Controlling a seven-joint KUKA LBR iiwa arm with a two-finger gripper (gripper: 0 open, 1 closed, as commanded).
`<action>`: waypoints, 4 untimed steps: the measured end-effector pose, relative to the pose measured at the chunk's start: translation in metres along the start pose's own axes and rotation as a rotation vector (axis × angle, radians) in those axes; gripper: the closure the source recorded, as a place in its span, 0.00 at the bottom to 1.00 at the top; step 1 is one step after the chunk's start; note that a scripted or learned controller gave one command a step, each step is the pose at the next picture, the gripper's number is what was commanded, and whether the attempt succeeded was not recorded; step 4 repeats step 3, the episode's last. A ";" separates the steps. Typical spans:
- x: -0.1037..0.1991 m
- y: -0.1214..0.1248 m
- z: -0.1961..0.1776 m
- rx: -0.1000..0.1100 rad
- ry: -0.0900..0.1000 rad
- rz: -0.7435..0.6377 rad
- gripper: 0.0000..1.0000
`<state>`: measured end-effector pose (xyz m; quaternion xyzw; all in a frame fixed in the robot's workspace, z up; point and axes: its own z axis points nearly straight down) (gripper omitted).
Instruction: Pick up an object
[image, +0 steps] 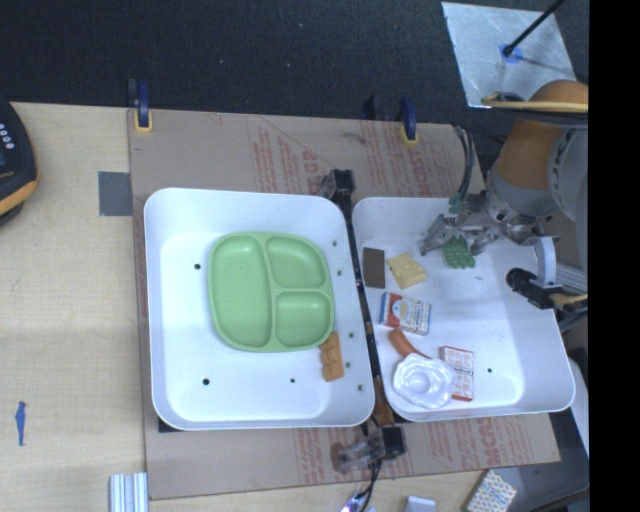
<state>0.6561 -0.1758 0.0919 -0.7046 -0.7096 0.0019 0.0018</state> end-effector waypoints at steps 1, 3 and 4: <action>-0.036 0.000 -0.001 -0.005 -0.001 0.005 0.00; -0.038 0.000 -0.001 -0.004 -0.002 0.005 0.00; -0.038 0.000 -0.001 -0.004 -0.002 0.005 0.00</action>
